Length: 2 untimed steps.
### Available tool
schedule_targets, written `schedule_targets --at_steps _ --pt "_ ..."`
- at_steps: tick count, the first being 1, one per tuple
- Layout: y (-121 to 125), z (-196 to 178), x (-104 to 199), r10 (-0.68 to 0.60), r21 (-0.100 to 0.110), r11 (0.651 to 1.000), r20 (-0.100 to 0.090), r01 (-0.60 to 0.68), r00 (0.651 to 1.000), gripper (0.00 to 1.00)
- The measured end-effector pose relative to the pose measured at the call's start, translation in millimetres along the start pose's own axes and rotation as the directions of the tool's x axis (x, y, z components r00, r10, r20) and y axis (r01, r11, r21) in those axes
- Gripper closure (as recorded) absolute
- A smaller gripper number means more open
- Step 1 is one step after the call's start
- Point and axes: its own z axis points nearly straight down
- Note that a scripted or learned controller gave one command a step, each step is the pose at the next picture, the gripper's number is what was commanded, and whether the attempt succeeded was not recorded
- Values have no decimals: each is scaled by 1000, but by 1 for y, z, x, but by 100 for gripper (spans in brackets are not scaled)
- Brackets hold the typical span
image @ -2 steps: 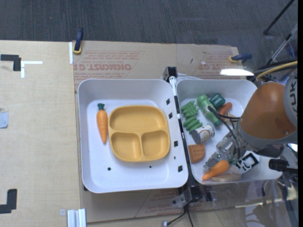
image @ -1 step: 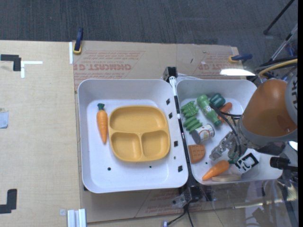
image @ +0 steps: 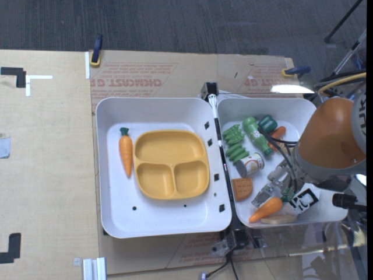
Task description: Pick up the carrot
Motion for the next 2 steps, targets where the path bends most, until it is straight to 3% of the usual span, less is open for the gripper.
schedule_targets --at_steps 1,2 --pt "0 9 4 14 3 1000 -5 -14 1000 0" --pt "2 0 2 21 -1 1000 -1 -21 1000 100"
